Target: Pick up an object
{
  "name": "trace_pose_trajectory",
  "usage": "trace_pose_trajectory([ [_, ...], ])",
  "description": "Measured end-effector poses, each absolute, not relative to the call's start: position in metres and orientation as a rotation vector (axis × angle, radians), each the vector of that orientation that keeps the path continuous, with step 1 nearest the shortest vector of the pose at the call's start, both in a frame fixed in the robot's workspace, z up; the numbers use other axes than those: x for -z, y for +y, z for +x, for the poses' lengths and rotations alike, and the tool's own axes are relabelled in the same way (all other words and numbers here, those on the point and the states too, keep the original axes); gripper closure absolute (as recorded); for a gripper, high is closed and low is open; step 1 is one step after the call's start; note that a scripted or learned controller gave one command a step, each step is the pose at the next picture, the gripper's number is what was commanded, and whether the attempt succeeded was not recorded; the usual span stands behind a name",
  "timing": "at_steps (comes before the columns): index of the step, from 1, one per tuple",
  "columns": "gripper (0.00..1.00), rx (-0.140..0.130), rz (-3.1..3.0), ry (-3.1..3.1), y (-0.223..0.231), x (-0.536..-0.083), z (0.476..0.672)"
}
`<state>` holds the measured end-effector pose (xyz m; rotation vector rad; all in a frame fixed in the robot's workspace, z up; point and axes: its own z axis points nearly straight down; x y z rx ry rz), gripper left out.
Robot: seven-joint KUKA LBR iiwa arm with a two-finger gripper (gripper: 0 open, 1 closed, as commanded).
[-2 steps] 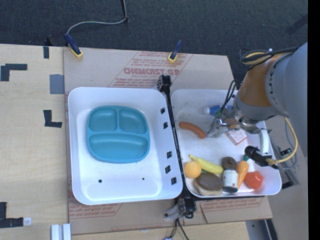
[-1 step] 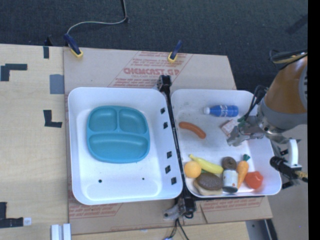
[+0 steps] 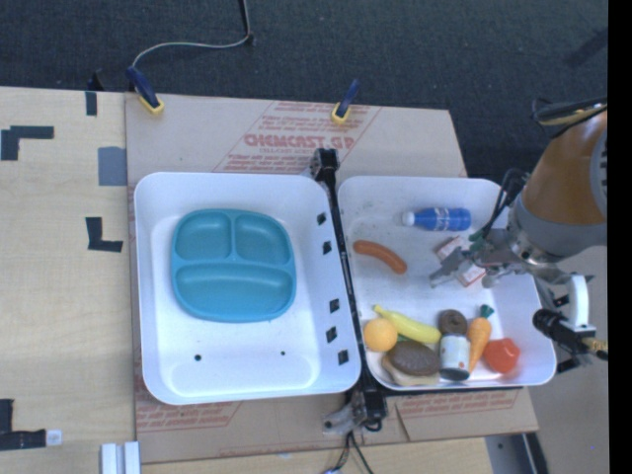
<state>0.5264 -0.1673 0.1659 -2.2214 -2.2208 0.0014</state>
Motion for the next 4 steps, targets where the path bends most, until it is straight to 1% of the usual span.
trace_pose_trajectory([
  [1,0.00,-0.001,-2.222,-2.223,-0.179,-0.178,0.588],
  [2,0.00,0.003,-2.223,-2.228,-0.170,-0.087,0.639],
  [3,0.00,0.000,-2.222,-2.225,-0.168,-0.184,0.669],
  [4,0.00,-0.004,-2.219,-2.223,-0.165,-0.159,0.668],
])
